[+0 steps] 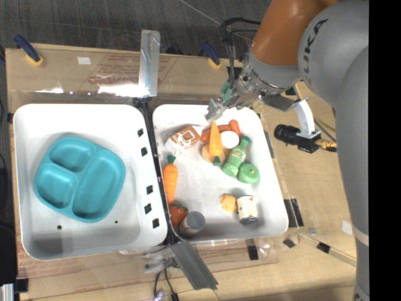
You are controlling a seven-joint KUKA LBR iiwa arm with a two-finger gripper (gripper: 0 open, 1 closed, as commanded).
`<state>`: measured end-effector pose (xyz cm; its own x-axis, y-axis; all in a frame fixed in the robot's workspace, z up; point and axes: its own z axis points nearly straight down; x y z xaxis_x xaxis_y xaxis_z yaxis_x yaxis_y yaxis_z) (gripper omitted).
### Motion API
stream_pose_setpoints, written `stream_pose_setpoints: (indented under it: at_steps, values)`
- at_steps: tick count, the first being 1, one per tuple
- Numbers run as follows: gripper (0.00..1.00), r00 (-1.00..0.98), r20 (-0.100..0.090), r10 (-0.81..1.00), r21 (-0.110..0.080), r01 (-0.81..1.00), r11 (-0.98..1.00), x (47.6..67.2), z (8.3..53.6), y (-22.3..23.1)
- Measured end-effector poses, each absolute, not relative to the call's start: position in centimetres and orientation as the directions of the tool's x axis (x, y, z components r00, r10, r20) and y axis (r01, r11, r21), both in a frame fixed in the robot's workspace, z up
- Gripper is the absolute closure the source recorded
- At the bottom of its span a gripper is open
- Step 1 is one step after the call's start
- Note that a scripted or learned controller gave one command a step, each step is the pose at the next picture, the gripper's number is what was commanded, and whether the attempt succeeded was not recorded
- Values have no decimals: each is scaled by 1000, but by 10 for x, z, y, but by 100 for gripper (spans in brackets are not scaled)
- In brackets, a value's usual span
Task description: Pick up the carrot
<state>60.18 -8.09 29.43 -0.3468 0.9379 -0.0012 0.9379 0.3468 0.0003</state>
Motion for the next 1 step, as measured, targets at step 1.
stream_pose_setpoints:
  at_steps: [1]
  values:
    - [100,-387,1,922,-4,922,387,515,247,-87]
